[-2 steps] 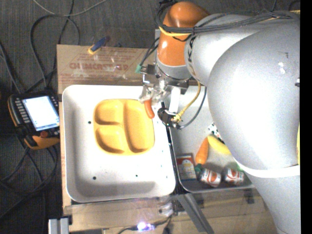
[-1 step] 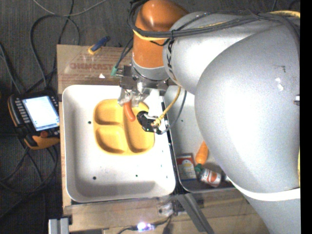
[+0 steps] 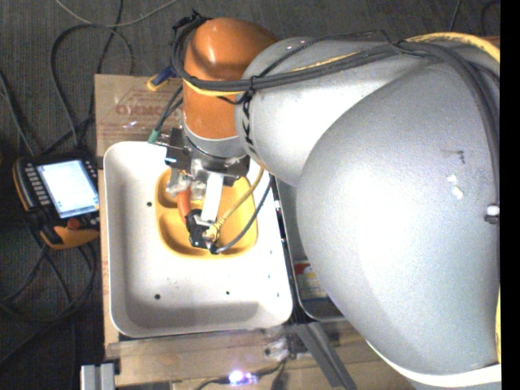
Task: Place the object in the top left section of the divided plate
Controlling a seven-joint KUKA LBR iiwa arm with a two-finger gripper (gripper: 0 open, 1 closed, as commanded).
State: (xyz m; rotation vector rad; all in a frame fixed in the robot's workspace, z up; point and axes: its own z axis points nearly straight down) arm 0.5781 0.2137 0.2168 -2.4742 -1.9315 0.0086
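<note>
Yellow divided plate [image 3: 168, 232] sat in the left white bin [image 3: 138, 250] with the gripper [image 3: 193, 195] right over its upper half, so honestly no telling if the claw was open or carrying anything. A small orange bit [image 3: 185, 205] under the wrist might've been the object, so placement looked unconfirmed. The bin rested on a brown board [image 3: 130, 108], with dark carpet [image 3: 49, 71], loose cables [image 3: 81, 15] and a teach pendant [image 3: 63, 187] around.

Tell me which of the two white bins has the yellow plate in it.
The left-hand bin in this view: the yellow plate lies in it. The other bin is mostly hidden under the arm.
</note>
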